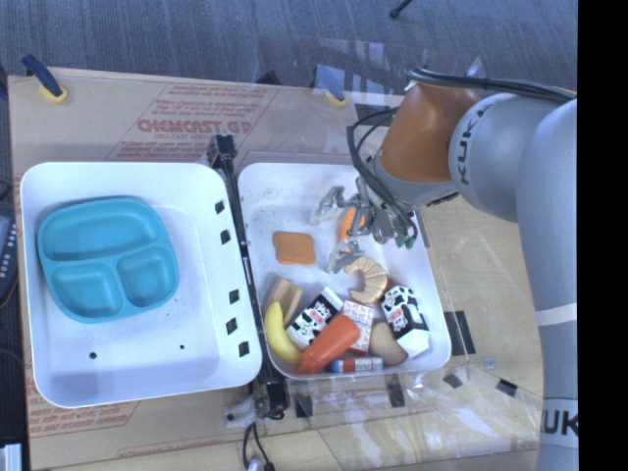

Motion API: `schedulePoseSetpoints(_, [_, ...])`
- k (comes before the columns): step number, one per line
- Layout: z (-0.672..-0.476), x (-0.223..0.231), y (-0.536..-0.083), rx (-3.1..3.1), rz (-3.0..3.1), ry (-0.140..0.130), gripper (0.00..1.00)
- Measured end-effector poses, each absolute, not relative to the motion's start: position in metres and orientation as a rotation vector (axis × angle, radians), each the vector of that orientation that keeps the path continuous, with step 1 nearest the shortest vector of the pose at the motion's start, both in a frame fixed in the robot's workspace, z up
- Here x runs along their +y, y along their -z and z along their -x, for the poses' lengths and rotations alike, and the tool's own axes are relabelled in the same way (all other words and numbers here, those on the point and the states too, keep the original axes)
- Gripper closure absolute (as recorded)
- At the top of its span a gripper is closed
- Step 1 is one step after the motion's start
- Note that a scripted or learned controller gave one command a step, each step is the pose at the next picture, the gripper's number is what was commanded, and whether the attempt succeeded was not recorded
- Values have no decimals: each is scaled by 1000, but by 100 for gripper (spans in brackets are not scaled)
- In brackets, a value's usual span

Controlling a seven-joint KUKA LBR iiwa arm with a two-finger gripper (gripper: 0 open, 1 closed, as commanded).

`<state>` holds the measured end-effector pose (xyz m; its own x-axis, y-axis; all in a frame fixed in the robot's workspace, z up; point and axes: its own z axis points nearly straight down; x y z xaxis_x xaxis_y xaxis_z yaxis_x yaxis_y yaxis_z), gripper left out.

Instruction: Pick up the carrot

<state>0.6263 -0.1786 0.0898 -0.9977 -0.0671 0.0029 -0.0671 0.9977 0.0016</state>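
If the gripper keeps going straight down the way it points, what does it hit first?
Probably the small orange carrot, which sits between the fingers of the gripper; under it lies the right bin. Depth is hard to judge from above.

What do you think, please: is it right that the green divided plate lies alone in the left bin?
Not quite: the camera view shows that the divided plate is blue, not green. It does lie alone in the left bin.

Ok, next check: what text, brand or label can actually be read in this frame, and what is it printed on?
"CHEMCAST GP", red, on the brown sheet under the bins; the smaller red lines around it are too blurred to read.
"KU", the visible start of the brand, on the grey arm near the orange band.
"KU" again on the arm's lower part.
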Motion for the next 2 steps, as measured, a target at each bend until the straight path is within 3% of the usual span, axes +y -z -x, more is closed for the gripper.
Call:
schedulePoseSetpoints(1, [-630,-177,-105,-3145,-115,-2,100])
schedulePoseSetpoints(2, [-643,-179,-172,-3118,446,-2,100])
